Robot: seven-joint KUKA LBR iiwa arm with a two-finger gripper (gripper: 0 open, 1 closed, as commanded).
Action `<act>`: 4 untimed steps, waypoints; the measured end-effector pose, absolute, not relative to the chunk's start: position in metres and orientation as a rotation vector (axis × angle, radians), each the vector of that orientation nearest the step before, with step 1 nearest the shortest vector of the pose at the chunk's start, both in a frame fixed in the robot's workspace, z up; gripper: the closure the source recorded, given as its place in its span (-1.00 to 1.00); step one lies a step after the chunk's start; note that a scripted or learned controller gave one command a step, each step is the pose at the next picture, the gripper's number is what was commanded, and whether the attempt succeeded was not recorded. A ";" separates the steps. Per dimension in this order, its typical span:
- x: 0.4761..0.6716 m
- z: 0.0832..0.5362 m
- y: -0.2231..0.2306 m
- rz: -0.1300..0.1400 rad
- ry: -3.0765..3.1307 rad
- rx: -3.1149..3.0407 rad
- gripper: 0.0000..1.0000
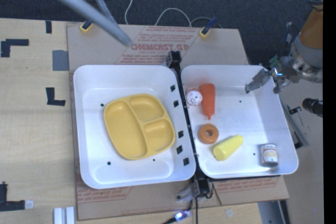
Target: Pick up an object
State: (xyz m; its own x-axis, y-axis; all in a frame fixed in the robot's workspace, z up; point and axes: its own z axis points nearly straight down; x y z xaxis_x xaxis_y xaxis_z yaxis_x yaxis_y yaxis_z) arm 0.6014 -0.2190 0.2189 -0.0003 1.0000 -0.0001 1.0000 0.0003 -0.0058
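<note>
Over the right bin's (273,113) far right rim hangs the end effector (266,81), its dark fingers spread apart with nothing between them. On the surface (31,123), the left bin (86,128) holds a yellow divided plate (139,126). Inside the right bin, an orange carrot-shaped toy (208,99) lies at the far left, touching a small white ball (193,97). Nearer lies a yellow lemon-like piece (228,147), with an orange doughnut (208,134) just beside it on the left. A small can (269,155) stands at the near right corner.
</note>
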 end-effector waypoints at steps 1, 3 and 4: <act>0.603 0.160 -0.209 0.006 -2.220 -2.216 -1.00; 0.607 0.129 -0.206 0.003 -2.225 -2.217 1.00; 0.605 0.171 -0.205 -0.002 -2.225 -2.221 1.00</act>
State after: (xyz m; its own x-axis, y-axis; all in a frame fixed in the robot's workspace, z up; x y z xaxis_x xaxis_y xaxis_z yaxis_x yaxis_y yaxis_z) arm 0.6051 -0.2053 0.1713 -0.0016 1.0000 -0.0007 1.0000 0.0016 0.0026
